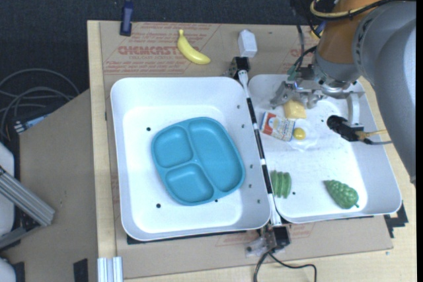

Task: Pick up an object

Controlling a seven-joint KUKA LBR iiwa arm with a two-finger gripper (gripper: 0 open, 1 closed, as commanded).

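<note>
Closest to me, two green things lie near the front wall of the right bin: a small pepper close to the divider and a knobbly bunch toward the front right corner, well apart from each other. Between them and the clutter farther back, the bin floor is bare, which is the widest room to move on that side.

At the back of that bin the gripper hangs low under the arm, directly over a yellow block. I cannot tell whether it is touching the block, or whether it is open or closed. A red-and-white packet lies just beside the block on the divider side, and a small yellow ball sits just in front of it, so the block is crowded on two sides.

A blue plate sits mid-floor in the left bin, with white margin all round. Behind the bins, a banana rests on the bench.
</note>
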